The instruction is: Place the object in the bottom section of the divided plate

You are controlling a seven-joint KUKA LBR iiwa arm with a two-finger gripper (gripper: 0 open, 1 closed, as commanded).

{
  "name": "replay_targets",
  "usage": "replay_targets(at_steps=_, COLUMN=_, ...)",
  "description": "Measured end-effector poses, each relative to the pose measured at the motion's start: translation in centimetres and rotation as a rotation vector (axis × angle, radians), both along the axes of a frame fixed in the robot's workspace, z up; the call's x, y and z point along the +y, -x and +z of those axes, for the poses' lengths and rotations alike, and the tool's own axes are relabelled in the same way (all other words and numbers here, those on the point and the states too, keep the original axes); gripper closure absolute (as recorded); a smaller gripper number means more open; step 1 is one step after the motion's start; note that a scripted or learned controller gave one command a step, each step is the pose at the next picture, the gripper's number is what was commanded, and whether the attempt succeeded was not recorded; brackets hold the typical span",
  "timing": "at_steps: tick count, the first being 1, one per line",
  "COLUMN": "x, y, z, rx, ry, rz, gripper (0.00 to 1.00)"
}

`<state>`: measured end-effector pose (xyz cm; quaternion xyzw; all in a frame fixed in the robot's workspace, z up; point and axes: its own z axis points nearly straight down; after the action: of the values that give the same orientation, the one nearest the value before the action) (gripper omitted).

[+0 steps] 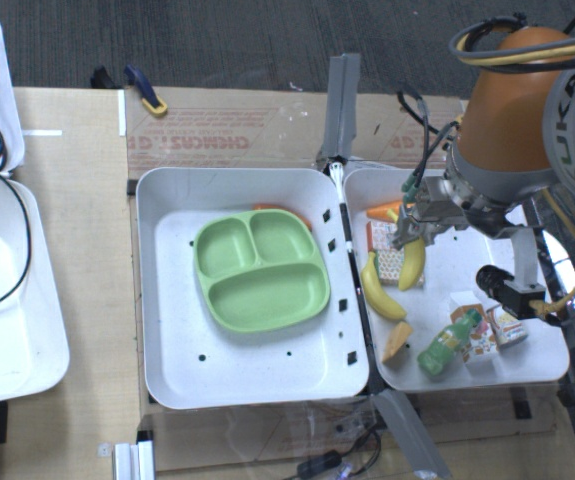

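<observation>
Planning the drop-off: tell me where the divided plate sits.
The green divided plate lies in the middle of the left bin, its large section toward the camera, left of the bananas in the right bin.

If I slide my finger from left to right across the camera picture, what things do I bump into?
Green divided plate → banana → green bottle → small juice carton.

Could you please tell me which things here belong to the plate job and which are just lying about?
For the job: green divided plate, claw.

Lying about: two bananas, green bottle, small carton, orange piece, blue clamp.
</observation>
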<state>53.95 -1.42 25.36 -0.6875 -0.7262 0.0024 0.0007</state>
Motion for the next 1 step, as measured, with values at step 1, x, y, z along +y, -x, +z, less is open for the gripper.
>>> replay_targets(at_steps=1, x=5.96, y=2.65, z=-0.03, rx=0.002, ry=0.001, rz=-0.188, gripper=1.00)
